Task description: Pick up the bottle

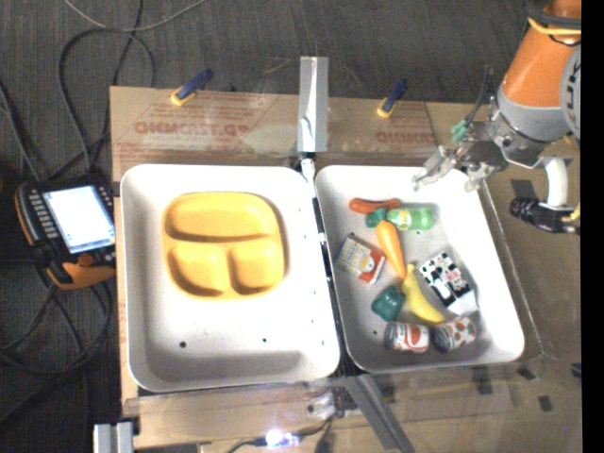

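Observation:
The bottle (407, 219) is small and green with a yellow label. It lies on its side near the far end of the right bin (500, 281), between a red pepper (375, 205) and an orange carrot (392, 243). My gripper (446, 172) hangs over the bin's far rim, up and to the right of the bottle and apart from it. Its fingers are spread open and hold nothing.
Also in the right bin are a small carton (361, 258), a banana (422, 300), a black-and-white box (445, 280), a teal toy (388, 303) and two cans (409, 338). The left bin (151, 347) holds a yellow divided tray (225, 242). A handheld screen (71, 218) lies off the bench at left.

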### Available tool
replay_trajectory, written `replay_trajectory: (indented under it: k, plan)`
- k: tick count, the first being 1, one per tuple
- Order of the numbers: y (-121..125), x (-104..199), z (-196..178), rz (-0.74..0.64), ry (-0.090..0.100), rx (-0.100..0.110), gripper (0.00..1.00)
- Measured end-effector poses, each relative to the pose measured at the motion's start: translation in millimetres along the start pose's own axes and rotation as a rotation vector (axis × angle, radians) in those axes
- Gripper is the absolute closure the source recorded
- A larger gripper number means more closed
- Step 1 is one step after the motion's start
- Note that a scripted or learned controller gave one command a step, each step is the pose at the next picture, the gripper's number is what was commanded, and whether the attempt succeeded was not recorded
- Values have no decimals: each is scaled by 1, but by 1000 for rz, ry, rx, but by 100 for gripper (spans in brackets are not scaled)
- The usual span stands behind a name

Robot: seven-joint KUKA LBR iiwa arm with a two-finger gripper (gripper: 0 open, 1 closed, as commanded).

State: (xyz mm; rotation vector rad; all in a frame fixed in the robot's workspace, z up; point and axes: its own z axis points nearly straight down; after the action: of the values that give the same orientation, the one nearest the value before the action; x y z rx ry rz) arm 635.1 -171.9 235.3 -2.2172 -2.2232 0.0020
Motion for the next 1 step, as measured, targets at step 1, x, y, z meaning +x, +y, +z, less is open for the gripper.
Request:
replay_trajectory:
  k: [1]
  plan:
    - [16,-23,141,-34,-2,-2,0]
